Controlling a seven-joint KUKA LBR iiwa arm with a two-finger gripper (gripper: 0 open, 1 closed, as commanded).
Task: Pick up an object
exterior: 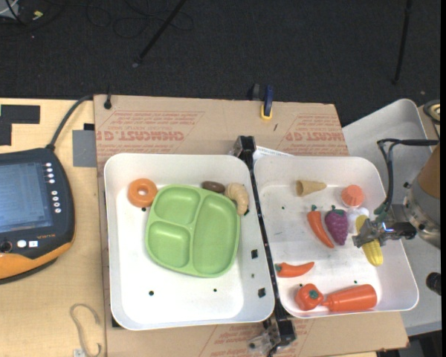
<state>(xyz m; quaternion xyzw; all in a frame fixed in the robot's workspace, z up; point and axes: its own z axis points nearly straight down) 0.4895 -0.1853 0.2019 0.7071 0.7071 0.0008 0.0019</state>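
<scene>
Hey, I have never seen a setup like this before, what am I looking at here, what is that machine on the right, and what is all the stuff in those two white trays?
This is one picture from a fixed camera above a bench, looking down at a slant. The machine on the right is a robot arm; its gripper is low in the right bin, by a yellow toy corn. I cannot tell whether it holds anything. That bin also has toy food: a purple grape bunch, a carrot, a chili pepper and an ice cream cone. The left bin holds a green divided plate and a donut.
</scene>
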